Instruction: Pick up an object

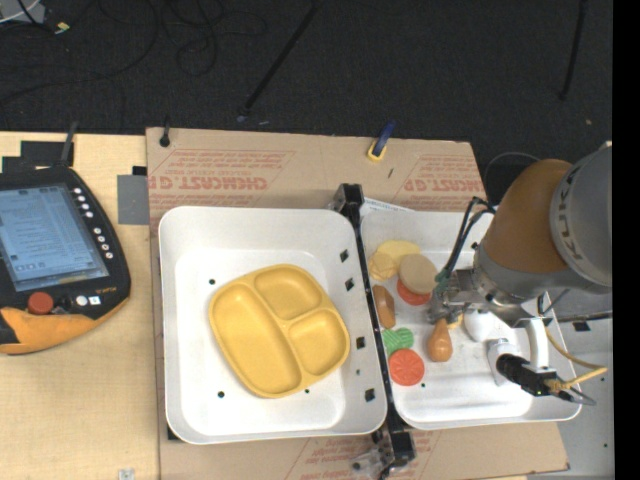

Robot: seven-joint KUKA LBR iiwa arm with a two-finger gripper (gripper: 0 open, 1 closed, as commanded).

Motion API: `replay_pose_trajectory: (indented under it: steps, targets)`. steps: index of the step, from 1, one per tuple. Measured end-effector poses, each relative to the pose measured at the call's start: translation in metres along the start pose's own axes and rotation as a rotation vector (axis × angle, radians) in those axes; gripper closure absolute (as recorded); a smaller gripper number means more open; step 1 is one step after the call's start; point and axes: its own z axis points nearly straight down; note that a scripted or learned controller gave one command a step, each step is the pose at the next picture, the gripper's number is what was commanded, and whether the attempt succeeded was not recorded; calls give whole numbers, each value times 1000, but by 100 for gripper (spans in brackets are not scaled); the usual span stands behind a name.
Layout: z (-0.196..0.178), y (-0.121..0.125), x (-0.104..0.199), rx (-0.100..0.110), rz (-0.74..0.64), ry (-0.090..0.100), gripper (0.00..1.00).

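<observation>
Tool over the right bin; whether it grips cannot be told. Orange pear-shaped piece just below it; red-based cylinder and brown sausage to its left.

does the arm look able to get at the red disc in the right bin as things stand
Probably yes. The red disc lies bare near the right bin's front, with only the green piece touching its far side. The arm already hangs over that bin, close beside the disc, and nothing covers it.
</observation>
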Motion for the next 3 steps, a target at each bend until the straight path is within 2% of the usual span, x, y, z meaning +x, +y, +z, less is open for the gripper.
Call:
replay_pose_trajectory:
  steps: [1, 3]
  targets:
    - [-42, 2, -2, 7, -3, 6, 100]
    - [-124, 1, -2, 6, -11, 6, 100]
